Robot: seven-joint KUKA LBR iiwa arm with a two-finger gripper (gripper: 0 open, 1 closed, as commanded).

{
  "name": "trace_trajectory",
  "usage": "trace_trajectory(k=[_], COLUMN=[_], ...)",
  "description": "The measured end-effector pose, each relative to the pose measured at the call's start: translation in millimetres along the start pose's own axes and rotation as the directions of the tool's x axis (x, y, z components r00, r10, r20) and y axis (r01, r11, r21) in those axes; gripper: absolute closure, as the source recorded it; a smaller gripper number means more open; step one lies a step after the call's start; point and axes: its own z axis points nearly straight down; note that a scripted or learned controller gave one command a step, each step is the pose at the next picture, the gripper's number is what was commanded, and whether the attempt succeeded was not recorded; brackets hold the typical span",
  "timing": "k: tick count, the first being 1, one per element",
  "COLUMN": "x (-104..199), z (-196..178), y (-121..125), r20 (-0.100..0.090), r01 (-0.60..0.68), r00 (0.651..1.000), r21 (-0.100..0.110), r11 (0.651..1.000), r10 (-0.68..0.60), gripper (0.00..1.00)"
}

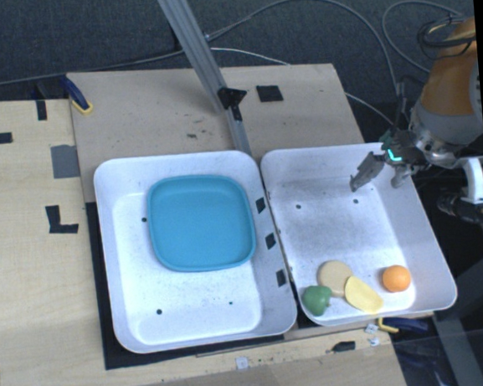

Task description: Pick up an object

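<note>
Claw (379, 170) hangs over the far right corner of the right bin (411, 215), its two dark fingers spread apart with nothing between them, so the pick looks not yet begun: reaching, closing and lifting are all left. Candidate objects sit well away, clustered along that bin's near edge: a green lump (316, 299), a flat tan disc (334, 275) touching a smooth yellow oblong (362, 294), and a round orange ball (396, 279) just beside them. Both bins are shallow white plastic, speckled with scuffs. In the left bin (125, 257) lies a glossy blue plate (200, 222), square with rounded corners.
</note>
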Motion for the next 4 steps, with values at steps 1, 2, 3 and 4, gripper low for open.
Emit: trace_trajectory(k=[1,2,3,4], x=[0,-9,-9,-9], z=[0,49,100,89], y=[0,0,-1,0], r20=[0.0,0.0,-0.001,0.0], r01=[0.0,-0.001,0.0,0.001], r00=[1.0,1.0,1.0,1.0], r21=[0.0,0.002,0.002,0.0], r11=[1.0,1.0,1.0,1.0], r10=[0.0,0.001,0.0,-0.001], gripper=[0.0,0.0,0.0,1.0])
